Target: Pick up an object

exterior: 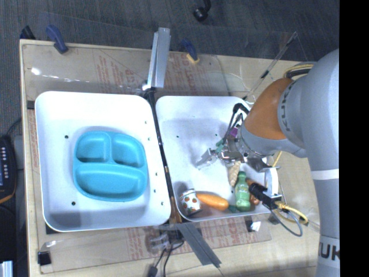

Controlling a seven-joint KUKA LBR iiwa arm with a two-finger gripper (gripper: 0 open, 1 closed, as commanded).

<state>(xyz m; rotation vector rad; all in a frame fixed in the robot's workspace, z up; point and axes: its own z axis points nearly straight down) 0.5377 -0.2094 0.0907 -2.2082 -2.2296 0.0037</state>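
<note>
My gripper (206, 157) hangs over the middle of the right bin (184, 120), pointing left from the grey arm and its orange band. Below and to its right, along the bin's front wall, lie a green bottle (242, 192), an orange carrot-shaped toy (214, 201) and a small round patterned ball (190, 202). A pale cone-shaped piece (233, 169) sits just under the wrist, partly hidden by it. Nothing is visibly held.
The left bin (52, 114) holds a blue divided plate (109, 165). A metal bar (158, 56) stands at the back between the bins. Blue clamps (56, 38) grip the bench's far edge. Cables (288, 212) trail at the front right.
</note>
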